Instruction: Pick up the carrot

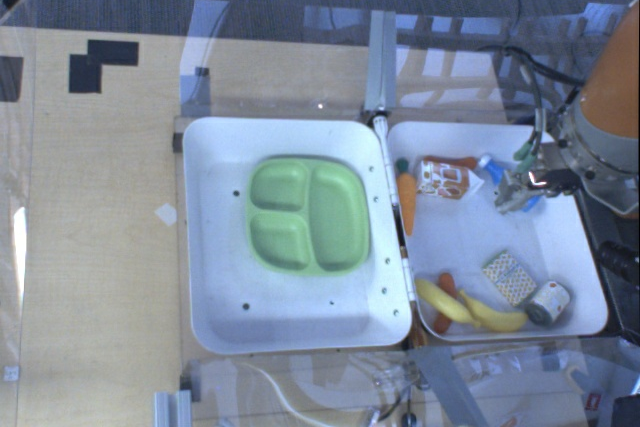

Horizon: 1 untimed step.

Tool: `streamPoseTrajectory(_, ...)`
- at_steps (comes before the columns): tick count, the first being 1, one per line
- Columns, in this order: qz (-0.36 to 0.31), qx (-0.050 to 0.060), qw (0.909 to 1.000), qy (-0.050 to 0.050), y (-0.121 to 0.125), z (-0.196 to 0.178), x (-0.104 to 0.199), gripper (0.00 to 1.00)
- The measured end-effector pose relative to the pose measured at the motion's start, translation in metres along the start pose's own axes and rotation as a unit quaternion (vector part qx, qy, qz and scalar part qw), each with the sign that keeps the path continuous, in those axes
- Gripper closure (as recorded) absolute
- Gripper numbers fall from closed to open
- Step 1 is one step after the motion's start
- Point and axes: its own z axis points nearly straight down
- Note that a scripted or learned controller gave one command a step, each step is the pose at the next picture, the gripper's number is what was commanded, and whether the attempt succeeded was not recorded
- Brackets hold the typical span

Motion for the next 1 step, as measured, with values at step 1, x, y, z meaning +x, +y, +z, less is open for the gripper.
streamPoseTrajectory(1, -0.124, 0.002, 0.9923, 0.001, 0.0082, 0.1015, 0.0783, 1.00)
